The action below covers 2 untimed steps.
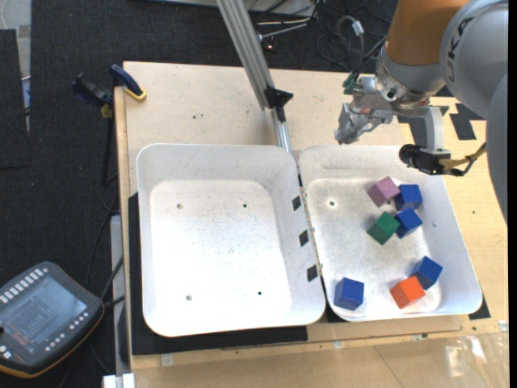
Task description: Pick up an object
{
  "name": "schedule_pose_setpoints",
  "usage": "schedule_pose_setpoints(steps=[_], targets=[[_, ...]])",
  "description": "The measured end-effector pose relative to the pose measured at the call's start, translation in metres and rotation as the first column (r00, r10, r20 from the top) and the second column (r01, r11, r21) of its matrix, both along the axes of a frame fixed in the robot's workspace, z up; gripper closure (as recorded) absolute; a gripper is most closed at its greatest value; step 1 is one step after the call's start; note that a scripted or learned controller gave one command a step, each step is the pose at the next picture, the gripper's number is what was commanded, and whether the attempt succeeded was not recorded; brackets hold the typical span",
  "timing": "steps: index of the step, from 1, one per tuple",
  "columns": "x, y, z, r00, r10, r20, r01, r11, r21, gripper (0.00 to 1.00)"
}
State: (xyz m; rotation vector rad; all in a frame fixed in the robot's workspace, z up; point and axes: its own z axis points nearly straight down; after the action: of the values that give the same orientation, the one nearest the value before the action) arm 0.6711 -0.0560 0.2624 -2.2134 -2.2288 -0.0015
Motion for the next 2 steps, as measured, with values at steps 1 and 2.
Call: schedule_pose_setpoints(steps=[1,2], targets=[[0.004,0.048,-0.001,1.000,-0.001,0.001,0.001,1.000,-0.002,1.00],[0.003,0.092,-0.006,1.000,-0.001,-0.001,0.001,1.000,0.000,1.00]])
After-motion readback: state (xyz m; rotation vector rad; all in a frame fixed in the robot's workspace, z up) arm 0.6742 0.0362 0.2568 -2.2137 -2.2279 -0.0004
